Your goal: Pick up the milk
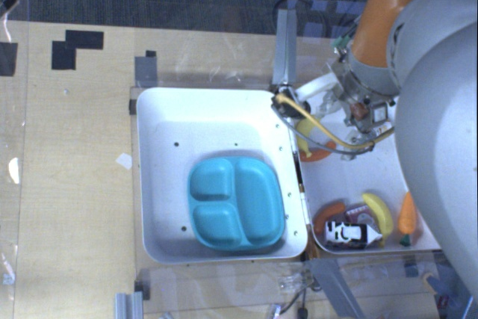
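Milk (349, 233): a small carton printed in black-and-white cow patches, lying on its side at the near edge of the right bin (351, 183), a smooth white shallow tray.
Banana (379, 211): curved, glossy yellow, just beside the carton toward the bin's right side.
Carrot (407, 215): tapered orange shape at the bin's near right, partly behind the arm.
Red-orange item (326, 210): rounded, touching the carton's far left side; its kind is unclear.
Blue tray (236, 202): matte turquoise plastic, rounded corners, three moulded compartments, toward the near edge of the left bin (164, 131).
Gripper (358, 116): metal wrist parts with a looping yellow cable, over the far part of the right bin, well apart from the milk; whether it grips anything cannot be told.
Arm (441, 86): broad smooth grey shell with an orange band.
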You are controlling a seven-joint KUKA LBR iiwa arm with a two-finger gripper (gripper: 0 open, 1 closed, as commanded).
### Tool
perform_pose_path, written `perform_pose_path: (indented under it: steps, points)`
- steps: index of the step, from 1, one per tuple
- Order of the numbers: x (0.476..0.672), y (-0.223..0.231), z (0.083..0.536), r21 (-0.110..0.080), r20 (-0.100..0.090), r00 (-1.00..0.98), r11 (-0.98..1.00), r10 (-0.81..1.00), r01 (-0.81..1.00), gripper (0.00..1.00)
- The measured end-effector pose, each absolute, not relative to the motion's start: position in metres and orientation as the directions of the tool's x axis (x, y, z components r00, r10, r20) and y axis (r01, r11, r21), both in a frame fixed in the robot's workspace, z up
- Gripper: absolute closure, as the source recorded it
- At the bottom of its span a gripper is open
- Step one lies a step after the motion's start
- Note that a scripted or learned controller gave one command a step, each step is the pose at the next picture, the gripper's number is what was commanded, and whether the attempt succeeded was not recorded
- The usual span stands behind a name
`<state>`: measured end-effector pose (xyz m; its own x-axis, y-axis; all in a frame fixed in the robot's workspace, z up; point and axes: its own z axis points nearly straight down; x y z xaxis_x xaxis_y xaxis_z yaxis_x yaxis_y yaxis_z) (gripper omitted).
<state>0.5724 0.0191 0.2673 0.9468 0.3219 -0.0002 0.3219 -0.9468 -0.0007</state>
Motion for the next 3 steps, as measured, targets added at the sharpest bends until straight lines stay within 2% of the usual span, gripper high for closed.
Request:
perform_pose_path:
  steps: [1,2,3]
  points:
    - [0.519,0.003,0.183,-0.002,-0.001,0.968,-0.968,0.25,0.25,0.0]
    - [0.488,-0.023,0.324,0.002,0.005,0.947,-0.947,0.323,0.323,0.0]
    - [0.487,-0.06,0.183,-0.002,-0.001,0.979,-0.979,0.202,0.202,0.0]
